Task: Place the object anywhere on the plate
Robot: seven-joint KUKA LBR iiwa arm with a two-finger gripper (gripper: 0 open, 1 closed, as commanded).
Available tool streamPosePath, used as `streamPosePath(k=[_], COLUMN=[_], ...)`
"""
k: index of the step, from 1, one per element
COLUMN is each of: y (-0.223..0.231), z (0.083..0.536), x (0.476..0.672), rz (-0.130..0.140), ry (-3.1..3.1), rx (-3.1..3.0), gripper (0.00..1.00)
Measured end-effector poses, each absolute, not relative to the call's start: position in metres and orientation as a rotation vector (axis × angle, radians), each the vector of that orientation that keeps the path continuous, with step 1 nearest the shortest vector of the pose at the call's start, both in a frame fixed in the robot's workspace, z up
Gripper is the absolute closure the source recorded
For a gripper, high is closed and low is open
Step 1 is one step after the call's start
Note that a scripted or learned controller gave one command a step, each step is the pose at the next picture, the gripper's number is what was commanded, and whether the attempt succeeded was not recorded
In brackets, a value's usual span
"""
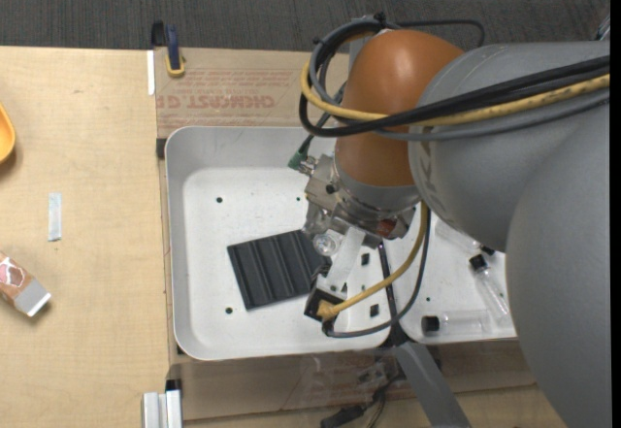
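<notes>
Reaching down into the white bin [194, 222], my end effector [325, 266] hangs just beside the right edge of the dark ridged plate [272, 268] lying flat on the bin floor.

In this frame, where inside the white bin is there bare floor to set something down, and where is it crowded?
Bare floor in the white bin runs along its left wall and across the far strip above the dark ribbed plate; a narrower strip lies between plate and near rim. The right side is crowded: the arm, cables and gripper sit against the plate's right edge.
</notes>
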State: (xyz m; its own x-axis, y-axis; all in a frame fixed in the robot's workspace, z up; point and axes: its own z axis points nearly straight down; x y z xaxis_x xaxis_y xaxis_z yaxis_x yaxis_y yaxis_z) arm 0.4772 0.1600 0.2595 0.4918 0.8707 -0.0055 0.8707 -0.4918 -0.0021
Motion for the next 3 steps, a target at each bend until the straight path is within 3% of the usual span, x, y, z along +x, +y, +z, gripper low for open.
streamPosePath(k=[1,2,3], y=[0.16,0.159,0.159], z=[0.2595,0.267,0.267], x=[0.4772,0.4774,0.4773], rz=[-0.009,-0.018,-0.019], ry=[1.583,1.583,1.583], rx=[2.712,2.711,2.711], gripper=[0.0,1.0,0.0])
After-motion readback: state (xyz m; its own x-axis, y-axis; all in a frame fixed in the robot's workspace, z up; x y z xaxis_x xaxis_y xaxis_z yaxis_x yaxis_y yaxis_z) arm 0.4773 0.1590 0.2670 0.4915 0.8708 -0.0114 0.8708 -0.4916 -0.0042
